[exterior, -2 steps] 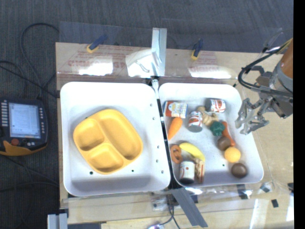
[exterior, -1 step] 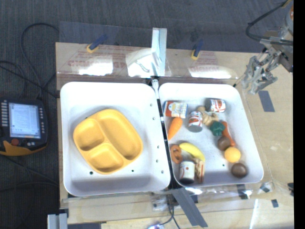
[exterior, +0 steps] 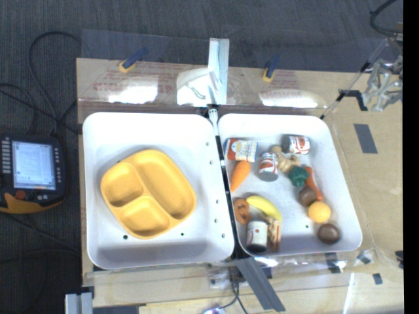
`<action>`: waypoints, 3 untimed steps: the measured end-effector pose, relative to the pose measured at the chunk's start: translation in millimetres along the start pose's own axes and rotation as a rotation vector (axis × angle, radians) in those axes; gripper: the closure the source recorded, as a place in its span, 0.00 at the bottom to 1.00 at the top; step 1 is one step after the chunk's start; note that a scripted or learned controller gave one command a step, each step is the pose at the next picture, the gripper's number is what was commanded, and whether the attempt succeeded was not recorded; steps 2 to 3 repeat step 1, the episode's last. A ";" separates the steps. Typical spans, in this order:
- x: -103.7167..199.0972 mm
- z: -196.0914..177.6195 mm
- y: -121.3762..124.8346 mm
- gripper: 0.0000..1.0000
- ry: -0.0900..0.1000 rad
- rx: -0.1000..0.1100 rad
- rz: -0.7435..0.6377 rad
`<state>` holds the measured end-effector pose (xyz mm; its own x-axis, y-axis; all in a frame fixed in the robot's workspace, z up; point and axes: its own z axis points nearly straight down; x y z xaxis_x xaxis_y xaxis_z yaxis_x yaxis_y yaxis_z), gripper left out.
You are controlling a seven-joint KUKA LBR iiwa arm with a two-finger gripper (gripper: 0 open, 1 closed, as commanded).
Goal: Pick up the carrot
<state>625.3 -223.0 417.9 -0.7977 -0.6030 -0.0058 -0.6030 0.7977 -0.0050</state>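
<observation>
- We see the gripper (exterior: 383, 87) at the far right of the view, up near the top, above the bare bench and well outside both bins.
- Its metal fingers hang over the bench surface, but they are small and blurred here, so we cannot tell whether they are spread or pressed together. We see nothing between them.
- The carrot (exterior: 240, 174) lies in the right bin (exterior: 340, 175), close against the bin's left wall, its thick end toward the top and its tip pointing down and left.
- Just above the carrot we find a small packet (exterior: 243, 150) with a red and white label, touching or nearly touching the carrot's thick end.
- Two small cans (exterior: 268, 165) (exterior: 296, 144) stand to the right of the carrot.
- Below the carrot lies a banana (exterior: 264, 207), and near the bin's bottom edge stands a dark jar (exterior: 256, 235).
- Toward the right side of the same bin we see an orange fruit (exterior: 319, 211) and a brown round thing (exterior: 328, 233).
- The left bin (exterior: 111, 133) holds a yellow divided tray (exterior: 148, 193), well apart from the carrot.
- The gripper and the carrot are far apart, with most of the right bin between them.
</observation>
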 end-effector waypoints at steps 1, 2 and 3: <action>12.1 110.8 20.4 1.00 0.004 -0.009 -0.253; 12.1 110.8 20.4 1.00 0.004 -0.009 -0.253; 12.1 110.8 20.4 1.00 0.004 -0.009 -0.253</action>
